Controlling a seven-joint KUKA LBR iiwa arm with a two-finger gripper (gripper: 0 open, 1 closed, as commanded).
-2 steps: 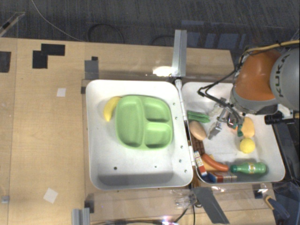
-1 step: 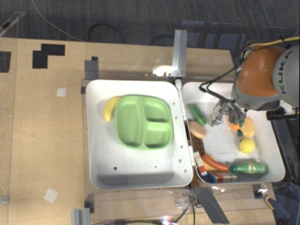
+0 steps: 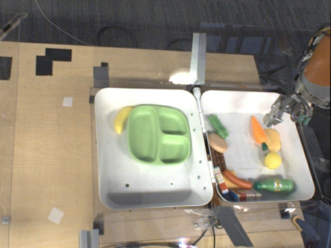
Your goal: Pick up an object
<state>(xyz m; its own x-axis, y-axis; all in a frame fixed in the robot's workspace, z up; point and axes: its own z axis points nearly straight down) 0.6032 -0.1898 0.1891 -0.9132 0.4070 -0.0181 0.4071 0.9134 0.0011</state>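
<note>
The right bin (image 3: 235, 125) holds an orange carrot (image 3: 257, 129), a pale tan piece (image 3: 273, 139), a yellow lemon (image 3: 272, 160), a green bottle (image 3: 273, 185) lying on its side, a small green vegetable (image 3: 218, 126), a beige bun (image 3: 218, 144) and a reddish sausage (image 3: 237, 180). My gripper (image 3: 276, 115) hangs over the back right part of this bin, just right of the carrot's top. It is open and has nothing between its fingers.
The left bin (image 3: 111, 185) bears a green divided plate (image 3: 158, 134) with a yellow banana (image 3: 122, 119) at its left side. A metal post (image 3: 198, 56) stands behind the seam between the bins. The arm's orange band (image 3: 318, 66) is at the right edge.
</note>
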